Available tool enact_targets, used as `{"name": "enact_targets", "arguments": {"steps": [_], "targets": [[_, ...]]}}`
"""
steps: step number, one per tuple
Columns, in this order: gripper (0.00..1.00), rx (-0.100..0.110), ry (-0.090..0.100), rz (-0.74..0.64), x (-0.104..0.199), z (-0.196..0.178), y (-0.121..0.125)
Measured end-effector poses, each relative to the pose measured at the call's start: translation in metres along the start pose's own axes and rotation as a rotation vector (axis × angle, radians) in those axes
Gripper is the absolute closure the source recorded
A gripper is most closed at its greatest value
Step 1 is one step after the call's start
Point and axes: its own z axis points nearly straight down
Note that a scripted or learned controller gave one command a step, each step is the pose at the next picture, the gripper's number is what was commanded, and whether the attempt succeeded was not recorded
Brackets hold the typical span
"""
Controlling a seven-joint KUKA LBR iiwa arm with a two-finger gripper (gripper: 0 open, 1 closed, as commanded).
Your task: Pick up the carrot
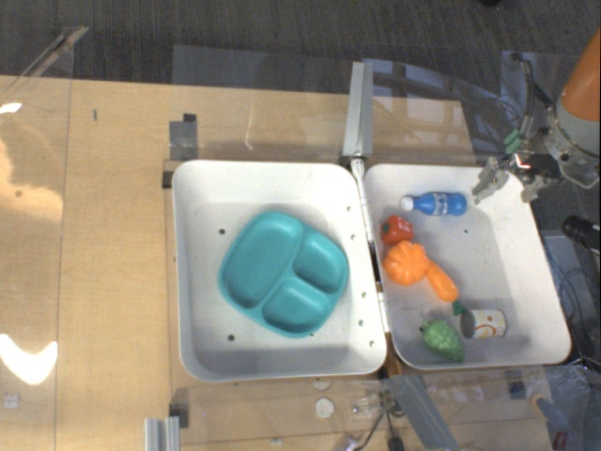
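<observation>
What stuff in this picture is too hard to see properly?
- The arm: cut off by the camera view's right edge.
- The tool: too small and blurred to read how its tips stand.
- The carrot: its thick end touches the orange pumpkin toy; where one ends is unclear.
- The small can: its label is too tiny to read.
- The green toy: too blurry to name.
</observation>
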Motion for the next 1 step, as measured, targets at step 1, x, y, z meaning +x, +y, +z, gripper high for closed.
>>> {"name": "enact_targets", "arguments": {"steps": [1], "targets": [[0.00, -0.001, 0.000, -0.118, 0.0616, 0.0417, -0.0387]]}}
